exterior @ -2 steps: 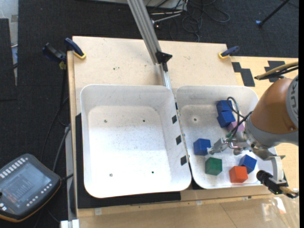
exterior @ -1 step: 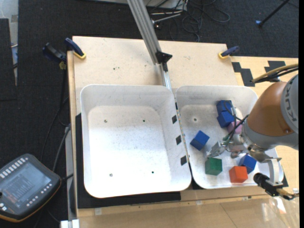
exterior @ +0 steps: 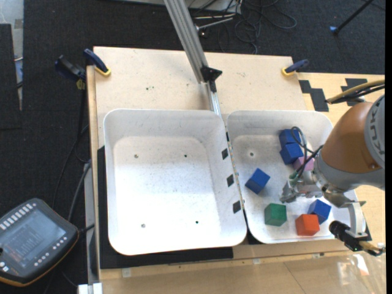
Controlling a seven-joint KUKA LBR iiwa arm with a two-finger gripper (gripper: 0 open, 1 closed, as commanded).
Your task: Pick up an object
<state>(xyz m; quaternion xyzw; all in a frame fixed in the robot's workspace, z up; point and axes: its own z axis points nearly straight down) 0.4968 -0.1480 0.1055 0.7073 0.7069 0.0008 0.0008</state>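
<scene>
Several small blocks lie in the right bin (exterior: 257, 122): a blue cube (exterior: 258, 180) near the middle, a green cube (exterior: 275, 214) below it, an orange-red cube (exterior: 307, 225) and a blue cube (exterior: 320, 210) toward the front right, and a darker blue block (exterior: 290, 146) farther back with a pink piece (exterior: 304, 162) beside it. My gripper (exterior: 294, 192) reaches down from the arm's orange-banded wrist (exterior: 352, 146) into the bin, between the green cube and the front-right blue cube. Its tips sit low near the bin floor, partly hidden by the wrist.
The left bin (exterior: 116, 164) stands beside the right one, sharing a middle wall. A slanted metal pole (exterior: 187, 32) rises from the back. Clamps sit at the board's far corners (exterior: 98, 63). A teach pendant (exterior: 27, 241) lies at the lower left.
</scene>
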